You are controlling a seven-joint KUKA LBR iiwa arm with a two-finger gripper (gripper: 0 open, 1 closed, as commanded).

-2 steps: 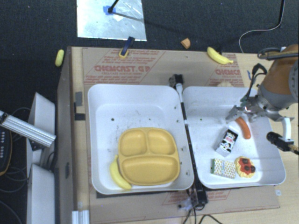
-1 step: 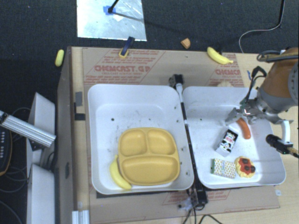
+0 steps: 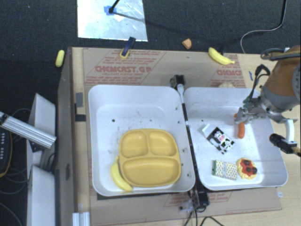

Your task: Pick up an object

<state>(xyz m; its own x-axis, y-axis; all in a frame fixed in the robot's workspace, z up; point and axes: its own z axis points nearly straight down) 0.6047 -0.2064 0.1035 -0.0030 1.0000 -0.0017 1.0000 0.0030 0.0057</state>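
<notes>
A yellow tray (image 3: 149,158) with three compartments fills the near half of the left bin (image 3: 101,107), its compartments bare, with a banana (image 3: 119,175) lying in the bin against the tray's left near corner. The far half of that bin is open floor, speckled with small dark marks.

In the right bin (image 3: 277,173), a green patterned packet (image 3: 225,169) and a red-and-yellow toy (image 3: 247,168) sit side by side close to the near wall. A black-and-white packet (image 3: 219,139) lies near the middle. An orange carrot (image 3: 241,129) rests toward the far right, directly under the gripper (image 3: 244,116), which hangs low over the bin on the grey arm (image 3: 282,86) reaching in from the right. Whether the fingers are parted or closed cannot be made out, and nothing is seen held between them. The carrot lies on the bin floor, well clear of the walls, with bare floor to its left and near side.

Outside the bins, a second banana (image 3: 220,56) and a small orange piece (image 3: 187,43) lie at the tabletop's far edge, and a yellow object (image 3: 59,58) lies just off its far left corner.
</notes>
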